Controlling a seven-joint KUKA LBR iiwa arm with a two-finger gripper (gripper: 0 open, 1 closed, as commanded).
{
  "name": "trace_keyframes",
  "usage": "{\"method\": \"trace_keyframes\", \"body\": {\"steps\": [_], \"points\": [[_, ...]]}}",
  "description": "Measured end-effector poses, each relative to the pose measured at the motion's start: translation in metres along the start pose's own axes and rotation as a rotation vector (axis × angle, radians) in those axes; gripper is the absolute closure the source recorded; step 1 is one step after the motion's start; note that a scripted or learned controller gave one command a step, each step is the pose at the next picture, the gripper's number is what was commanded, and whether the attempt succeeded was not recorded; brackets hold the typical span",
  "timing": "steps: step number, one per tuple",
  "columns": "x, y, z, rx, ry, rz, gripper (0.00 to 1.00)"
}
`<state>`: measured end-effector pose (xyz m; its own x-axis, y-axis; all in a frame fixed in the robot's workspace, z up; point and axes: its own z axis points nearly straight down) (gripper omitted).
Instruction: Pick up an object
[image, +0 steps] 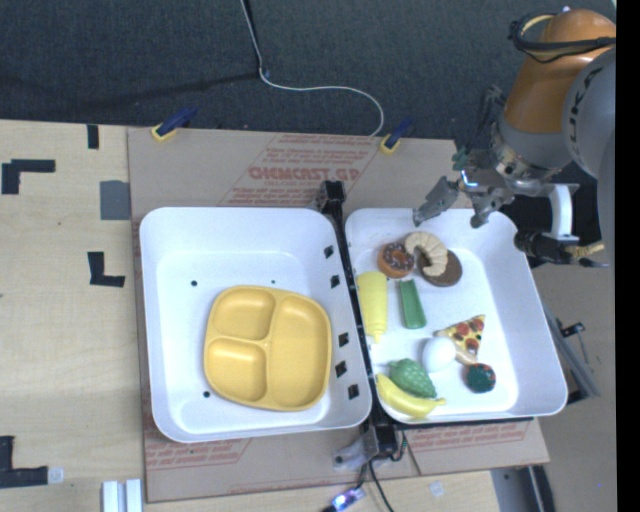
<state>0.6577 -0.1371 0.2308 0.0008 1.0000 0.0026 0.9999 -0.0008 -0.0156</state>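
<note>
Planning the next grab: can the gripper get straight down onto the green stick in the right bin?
Probably yes. The open gripper hovers over the right bin's far rim; the green stick lies uncovered, though the corn sits close beside it.

My fingers (438, 203) look like dull grey metal. My arm (550, 90) has a smooth, shiny orange band. The two bins (170, 250) look like smooth white plastic with a soft shine. The yellow plate (268, 347) is smooth plastic too, and not very shiny. The toy foods look like plastic: the banana (405, 398) is smooth, the egg (438, 353) is glossy white, the green stick (412, 303) is matt. Under the bins lies brown cardboard (280, 170), flat and dull. The bench (50, 320) looks like pale wood. The cloth (120, 55) behind is dark and rough.
</note>
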Motion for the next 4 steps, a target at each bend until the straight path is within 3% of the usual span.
{"method": "trace_keyframes", "body": {"steps": [1, 3, 4], "points": [[0.0, 0.002, -0.009, -0.014, -0.002, -0.003, 0.0], [-0.003, -0.004, 0.092, -0.01, -0.003, -0.004, 0.0], [-0.004, -0.001, 0.14, -0.022, -0.009, -0.003, 0.0]]}}
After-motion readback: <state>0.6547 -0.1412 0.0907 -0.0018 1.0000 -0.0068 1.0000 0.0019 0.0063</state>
